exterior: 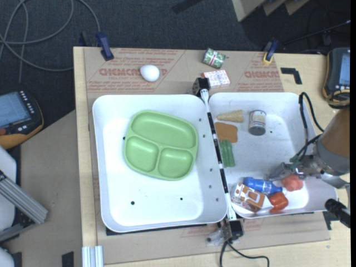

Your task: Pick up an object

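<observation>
The right bin (278, 102) holds several small objects. Along its left side lie a tan wedge (230, 116), a brown flat piece (226, 132) and a green strip (226, 152). A small metal can (257, 122) stands near the bin's middle back. At the front lie a blue bottle (261, 185), an orange and white carton (248, 197) and two red pieces (293, 183) (278, 202). My gripper (287, 169) reaches in from the right, low in the bin, just above the upper red piece and beside the blue bottle's end.
The left bin (111, 166) bears a green divided plate (161, 145). On the board behind the bins lie a white egg (149, 72), a green can (214, 58) and a small box (216, 79). Blue clamps (104, 45) (270, 50) grip the board's back edge.
</observation>
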Controlling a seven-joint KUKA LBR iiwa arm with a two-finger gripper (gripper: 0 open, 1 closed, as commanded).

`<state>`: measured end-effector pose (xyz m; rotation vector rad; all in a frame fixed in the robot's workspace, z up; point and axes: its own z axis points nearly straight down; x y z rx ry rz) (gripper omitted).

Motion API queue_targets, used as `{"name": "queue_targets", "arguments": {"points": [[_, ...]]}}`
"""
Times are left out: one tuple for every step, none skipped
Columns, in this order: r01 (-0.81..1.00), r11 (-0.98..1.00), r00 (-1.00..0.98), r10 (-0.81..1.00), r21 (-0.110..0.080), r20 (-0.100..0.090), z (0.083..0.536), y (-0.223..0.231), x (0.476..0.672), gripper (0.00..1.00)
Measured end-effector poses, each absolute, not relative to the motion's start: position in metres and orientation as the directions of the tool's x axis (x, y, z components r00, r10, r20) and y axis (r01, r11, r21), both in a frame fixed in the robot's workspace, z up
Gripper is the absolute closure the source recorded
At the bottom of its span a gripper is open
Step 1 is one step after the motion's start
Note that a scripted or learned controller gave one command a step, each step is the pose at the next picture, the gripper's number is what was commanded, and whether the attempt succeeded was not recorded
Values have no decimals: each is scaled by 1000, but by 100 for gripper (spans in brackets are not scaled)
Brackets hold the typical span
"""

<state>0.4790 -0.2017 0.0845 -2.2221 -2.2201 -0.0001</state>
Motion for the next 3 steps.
{"name": "queue_targets", "arguments": {"points": [[1000,-1,1,1000,2,-1,95,-202,480,100],[1000,2,-2,1000,2,0,159,-161,534,100],[1000,3,-3,1000,2,1,187,-80,570,100]]}}
